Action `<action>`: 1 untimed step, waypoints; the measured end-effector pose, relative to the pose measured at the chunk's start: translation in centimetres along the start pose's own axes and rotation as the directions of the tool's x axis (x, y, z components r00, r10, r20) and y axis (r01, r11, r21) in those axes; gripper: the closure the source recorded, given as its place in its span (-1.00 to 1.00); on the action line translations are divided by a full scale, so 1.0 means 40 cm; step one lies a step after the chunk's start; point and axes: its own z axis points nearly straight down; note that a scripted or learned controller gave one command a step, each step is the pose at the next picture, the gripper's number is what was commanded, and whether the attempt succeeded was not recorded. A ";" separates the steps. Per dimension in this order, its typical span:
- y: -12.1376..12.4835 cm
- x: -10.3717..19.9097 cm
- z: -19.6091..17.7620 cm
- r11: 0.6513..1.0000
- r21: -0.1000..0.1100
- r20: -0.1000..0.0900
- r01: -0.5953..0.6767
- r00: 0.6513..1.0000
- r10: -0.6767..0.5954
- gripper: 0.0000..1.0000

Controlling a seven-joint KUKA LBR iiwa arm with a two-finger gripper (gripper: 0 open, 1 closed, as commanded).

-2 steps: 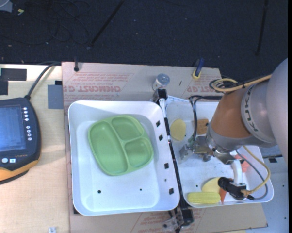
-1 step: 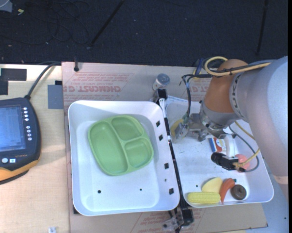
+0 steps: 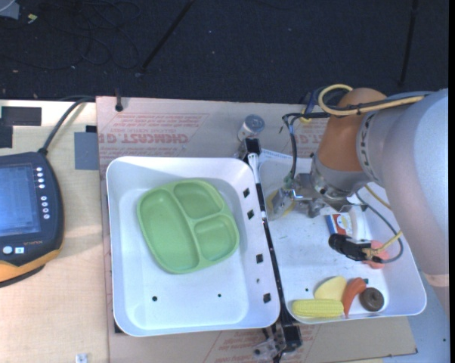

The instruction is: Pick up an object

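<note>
My gripper [image 3: 297,198] is low over the back left part of the right bin [image 3: 307,267], under the grey arm with its orange band. A small white, red and blue packet [image 3: 341,221] lies just to its right, partly hidden by the wrist. Along the bin's front edge lie a yellow corn cob [image 3: 317,308], a pale yellow slice [image 3: 330,286], an orange carrot-like piece [image 3: 352,294] and a brown round piece [image 3: 372,299]. Nothing is seen held.
The left bin [image 3: 129,286] holds a green divided plate [image 3: 187,224]. A black divider rail [image 3: 262,233] runs between the bins. A tablet-like pendant [image 3: 16,203] lies at the far left of the bench.
</note>
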 end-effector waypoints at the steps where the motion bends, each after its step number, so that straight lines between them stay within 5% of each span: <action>1: 0.032 -0.138 0.001 1.000 -0.005 0.001 -0.006 1.000 0.006 -1.00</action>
